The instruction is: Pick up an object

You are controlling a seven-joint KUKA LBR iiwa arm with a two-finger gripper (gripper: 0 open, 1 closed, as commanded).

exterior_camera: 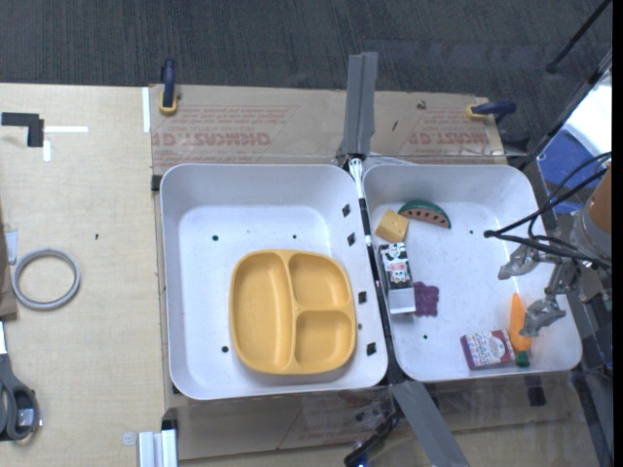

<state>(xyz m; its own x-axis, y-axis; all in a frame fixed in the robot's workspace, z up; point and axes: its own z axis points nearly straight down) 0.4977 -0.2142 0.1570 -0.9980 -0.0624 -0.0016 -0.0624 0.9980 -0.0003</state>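
Carrot (520,321), the toy nearest the tool (533,290), lies against the right wall of the right bin (458,178), orange with a green tip pointing toward the front edge. From my seat the tool sits over that same right side, its metal fingers (519,261) tangled with dark cables, and I cannot tell whether they are apart or together, or whether they touch the carrot. Just left of the carrot I see a small maroon packet (488,348), its print too small to read. Along the divider lie a black-and-white carton (395,266), a purple piece (426,299), a yellow block (392,226) and a watermelon slice (424,213). The left bin (195,212) holds 1 yellow divided plate (292,310) with 3 compartments. On the table (78,358), a grey tape ring (43,278) sits well apart, and scissors (16,407) are cut off at the left edge.
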